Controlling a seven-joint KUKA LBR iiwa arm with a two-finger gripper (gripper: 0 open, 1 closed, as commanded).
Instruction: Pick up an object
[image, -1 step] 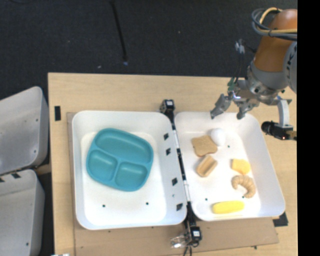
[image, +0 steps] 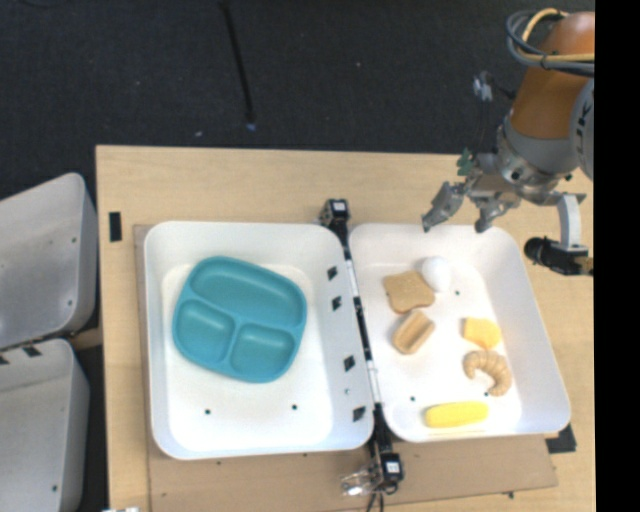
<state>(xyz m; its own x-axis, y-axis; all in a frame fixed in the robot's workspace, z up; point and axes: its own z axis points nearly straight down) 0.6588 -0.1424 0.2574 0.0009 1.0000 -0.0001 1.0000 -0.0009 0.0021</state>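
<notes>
Divided plate (image: 240, 318) in the left bin (image: 165, 415), food pieces (six, well apart) (image: 409, 291) in the right bin (image: 535, 385), both on the counter (image: 125, 180)

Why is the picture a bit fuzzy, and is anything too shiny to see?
In the camera view the whole picture is slightly soft, so the food pieces lack crisp edges; the white ball nearly blends into the bright right bin; the blue plate shows clearly; the tool is small and blurry.
</notes>
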